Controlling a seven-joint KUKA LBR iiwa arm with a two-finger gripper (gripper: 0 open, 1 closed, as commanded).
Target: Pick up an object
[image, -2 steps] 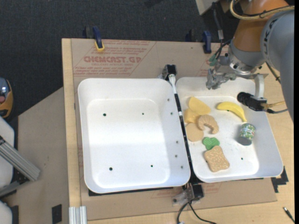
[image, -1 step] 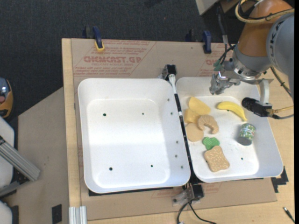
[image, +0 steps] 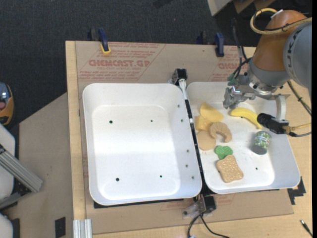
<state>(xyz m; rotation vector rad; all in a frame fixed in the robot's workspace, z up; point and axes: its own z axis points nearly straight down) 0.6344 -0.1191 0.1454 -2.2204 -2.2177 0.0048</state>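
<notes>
While gripper point(image: 233, 99) hovers at right bin's point(image: 285, 175) twelve o'clock, finger state impossible to tell. Banana point(image: 245, 115) lies just beside it at four o'clock, ungrasped. Step judged: approach before grasp. Next move likely calls for shift over banana, then descent.

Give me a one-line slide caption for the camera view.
KUKA arm's gripper above the right bin, beside a toy banana, among other toy food pieces.
</notes>
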